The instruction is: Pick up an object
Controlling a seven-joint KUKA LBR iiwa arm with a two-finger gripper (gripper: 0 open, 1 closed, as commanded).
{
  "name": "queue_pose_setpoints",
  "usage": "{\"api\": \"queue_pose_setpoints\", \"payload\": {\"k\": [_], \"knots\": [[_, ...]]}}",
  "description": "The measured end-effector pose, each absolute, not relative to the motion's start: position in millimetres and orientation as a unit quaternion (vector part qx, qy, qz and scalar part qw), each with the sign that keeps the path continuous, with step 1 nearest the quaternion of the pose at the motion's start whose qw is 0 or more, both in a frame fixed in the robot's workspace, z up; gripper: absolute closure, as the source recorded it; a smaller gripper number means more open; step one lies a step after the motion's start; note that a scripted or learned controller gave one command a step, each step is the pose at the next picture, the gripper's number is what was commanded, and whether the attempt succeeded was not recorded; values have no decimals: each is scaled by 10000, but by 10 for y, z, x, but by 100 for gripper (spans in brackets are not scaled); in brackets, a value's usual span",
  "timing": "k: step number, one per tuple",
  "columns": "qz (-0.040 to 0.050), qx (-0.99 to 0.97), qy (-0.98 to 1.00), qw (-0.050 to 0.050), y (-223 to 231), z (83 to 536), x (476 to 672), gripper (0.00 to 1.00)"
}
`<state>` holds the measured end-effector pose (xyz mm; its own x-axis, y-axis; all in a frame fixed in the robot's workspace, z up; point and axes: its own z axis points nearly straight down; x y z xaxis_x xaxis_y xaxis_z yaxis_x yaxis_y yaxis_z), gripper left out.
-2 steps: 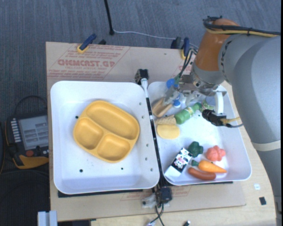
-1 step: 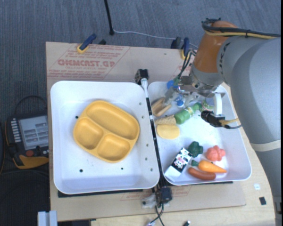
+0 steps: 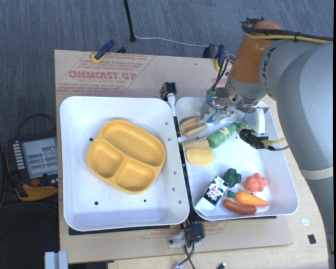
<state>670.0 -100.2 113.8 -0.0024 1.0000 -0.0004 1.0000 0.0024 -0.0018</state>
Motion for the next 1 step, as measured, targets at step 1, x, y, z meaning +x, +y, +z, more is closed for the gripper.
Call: {"api": "queue_pose_setpoints", "payload": {"k": [1], "knots": [[6,-7069,-7073,4,-600,1842,5634,100]]}}
